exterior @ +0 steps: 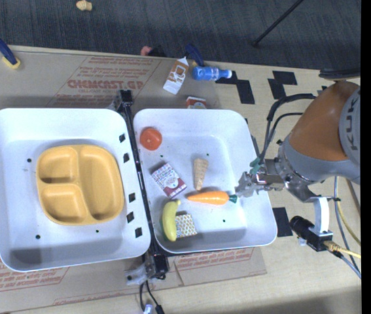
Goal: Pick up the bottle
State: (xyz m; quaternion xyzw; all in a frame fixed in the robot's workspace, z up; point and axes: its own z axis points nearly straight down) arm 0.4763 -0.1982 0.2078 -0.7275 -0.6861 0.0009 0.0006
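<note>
- I see the counter (283, 267) carrying two white bins side by side, the left bin (2, 195) and the right bin (237, 126), which I take as my landmark.
- The arm (326, 136) comes in from beyond the right bin's right wall, grey with its orange band uppermost.
- One yellow divided plate (80, 182) lies in the left bin, with three compartments.
- The gripper (247, 185) sits at the right bin's right wall, just beside the carrot's green end; I cannot tell how its jaws stand, they are too small and cluttered.
- One bottle (210, 74), blue, lies on its side on the counter outside the right bin, just beyond its far wall. Its long axis runs roughly left-right along that wall, and the narrower end points right.
- One carrot (208, 198) lies inside the right bin near the right wall, lengthwise left-right.
- One banana (170, 220) lies at the right bin's near-left corner, touching a small patterned packet (185, 226).
- One red-and-white carton (168, 179) lies near the bin's middle.
- One ice-cream cone (200, 170) lies just right of that carton.
- One small red-orange round thing (150, 138) sits in the bin's far-left corner.
- One small carton (175, 77) lies on the counter left of the bottle.
</note>
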